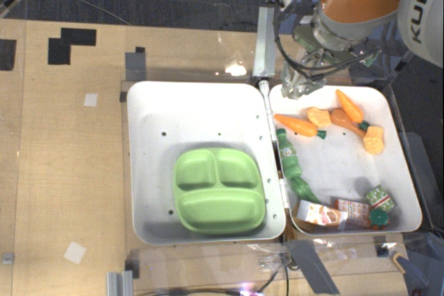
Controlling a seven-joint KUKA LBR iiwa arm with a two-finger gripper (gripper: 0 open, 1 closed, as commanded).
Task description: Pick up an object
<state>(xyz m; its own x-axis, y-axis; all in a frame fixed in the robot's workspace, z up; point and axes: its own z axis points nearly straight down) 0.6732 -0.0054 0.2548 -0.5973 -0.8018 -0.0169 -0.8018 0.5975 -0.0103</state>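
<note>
Gripper [297, 88] over the right bin's [399, 149] far corner — grip state cannot be told. Carrots [300, 125] lie just below; descent here risks striking the bin wall.

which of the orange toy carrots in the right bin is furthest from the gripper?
The orange plastic carrot with the green tip, lying near the bin's left wall. The other one lies up by the back edge, closer to the gripper.

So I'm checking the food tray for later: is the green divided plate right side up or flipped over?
Right side up. The green divided plate lies flat in the left bin with its three compartments facing the camera, their hollows and dividing ridges visible.
</note>
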